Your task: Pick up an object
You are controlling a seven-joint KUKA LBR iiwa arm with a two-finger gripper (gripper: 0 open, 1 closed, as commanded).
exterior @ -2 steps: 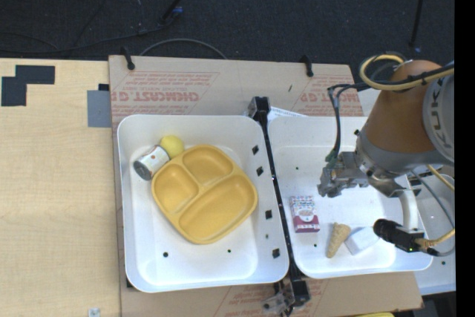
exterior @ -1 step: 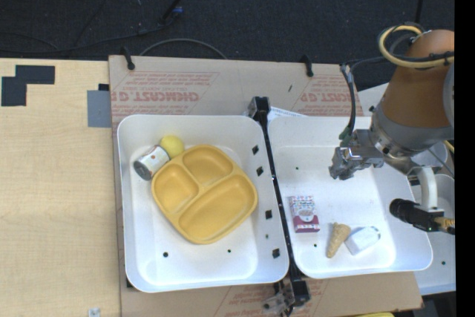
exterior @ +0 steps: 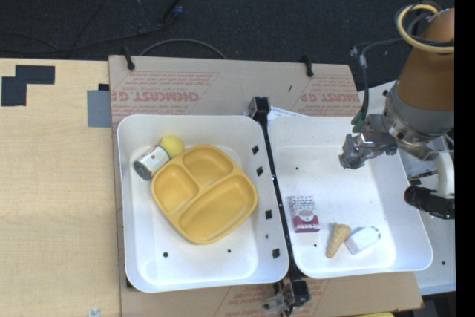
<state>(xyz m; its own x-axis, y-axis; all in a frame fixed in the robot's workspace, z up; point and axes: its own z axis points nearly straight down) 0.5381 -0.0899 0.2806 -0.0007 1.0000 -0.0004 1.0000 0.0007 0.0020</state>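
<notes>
While claw (exterior: 358, 152) hovers, carton (exterior: 303, 213) lies below.

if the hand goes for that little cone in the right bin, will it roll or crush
The cone lies on its side on the floor of the right bin, so a nudge would probably roll it in a curve. It looks small and light, likely sliding before the hand closes. It touches the white object, which may shift too. Whether it crushes cannot be told.

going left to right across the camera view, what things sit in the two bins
Small can → yellow ball → yellow divided plate → red and white packet → ice cream cone → white block. The gripper hangs above the right bin.
</notes>
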